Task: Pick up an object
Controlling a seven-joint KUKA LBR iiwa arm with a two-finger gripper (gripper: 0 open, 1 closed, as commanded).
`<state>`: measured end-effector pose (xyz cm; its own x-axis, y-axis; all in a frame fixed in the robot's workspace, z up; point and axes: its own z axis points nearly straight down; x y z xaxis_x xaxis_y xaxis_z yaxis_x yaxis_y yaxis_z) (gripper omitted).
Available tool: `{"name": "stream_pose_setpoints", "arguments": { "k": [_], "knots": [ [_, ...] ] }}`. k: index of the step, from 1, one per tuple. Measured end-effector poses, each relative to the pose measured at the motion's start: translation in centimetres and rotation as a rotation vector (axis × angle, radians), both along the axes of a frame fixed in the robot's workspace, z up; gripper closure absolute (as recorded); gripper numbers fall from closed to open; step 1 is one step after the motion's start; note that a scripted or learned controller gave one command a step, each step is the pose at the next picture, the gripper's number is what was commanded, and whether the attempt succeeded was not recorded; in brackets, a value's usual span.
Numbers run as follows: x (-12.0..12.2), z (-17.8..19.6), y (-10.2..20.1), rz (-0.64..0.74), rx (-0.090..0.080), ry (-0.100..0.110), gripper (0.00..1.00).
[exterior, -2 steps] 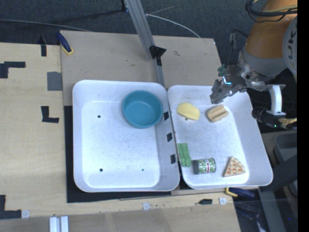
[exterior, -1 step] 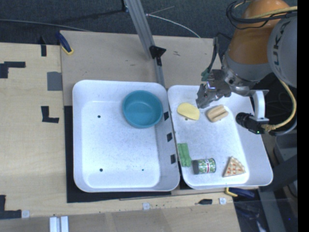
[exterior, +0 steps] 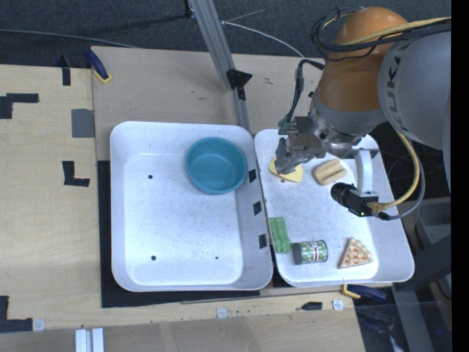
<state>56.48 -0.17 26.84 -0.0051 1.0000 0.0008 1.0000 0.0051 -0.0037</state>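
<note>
Gripper (exterior: 287, 161) is lowered onto yellow piece (exterior: 292, 174) in right bin (exterior: 396, 270).
Finger opening cannot be told; bread roll (exterior: 328, 171) is seen just beside.

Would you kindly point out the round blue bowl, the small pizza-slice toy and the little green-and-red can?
Round blue bowl (exterior: 215, 165), camera view, on its inner floor.
Small pizza-slice toy (exterior: 355, 254), camera view, middle of its topping face.
Little green-and-red can (exterior: 310, 252), camera view, on its side wall.

Even, soft overhead light, faint shadows, mild glare on the white bins (exterior: 132, 196), slightly grainy, low-resolution picture.
</note>
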Motion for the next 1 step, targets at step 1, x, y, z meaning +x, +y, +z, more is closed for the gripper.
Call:
{"name": "stream_pose_setpoints", "arguments": {
  "k": [1],
  "knots": [
    [0.14, -0.48, 5.84, 0.002, 0.000, -0.001, 1.00]
  ]
}}
